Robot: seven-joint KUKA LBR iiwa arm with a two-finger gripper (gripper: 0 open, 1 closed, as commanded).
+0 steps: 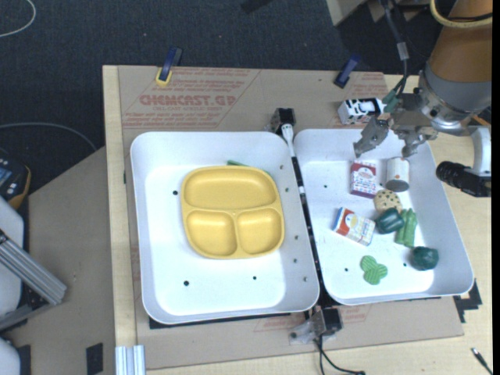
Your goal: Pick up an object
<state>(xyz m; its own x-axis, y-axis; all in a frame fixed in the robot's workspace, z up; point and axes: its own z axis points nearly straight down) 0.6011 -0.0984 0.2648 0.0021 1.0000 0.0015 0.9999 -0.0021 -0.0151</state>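
your gripper (391, 141) hangs open and empty over the right bin (447, 209), and the red carton (364, 180) lies just below it, toward the bin's front, long axis front-to-back.

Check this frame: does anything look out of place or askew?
A black-and-white item sits on the bench outside the right bin. Something green pokes from under the yellow tray in the left bin.

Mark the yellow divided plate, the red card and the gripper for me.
yellow divided plate (231, 187): camera view, its large upper compartment.
red card (364, 180): camera view, its face.
gripper (388, 141): camera view, midway between fingertips.
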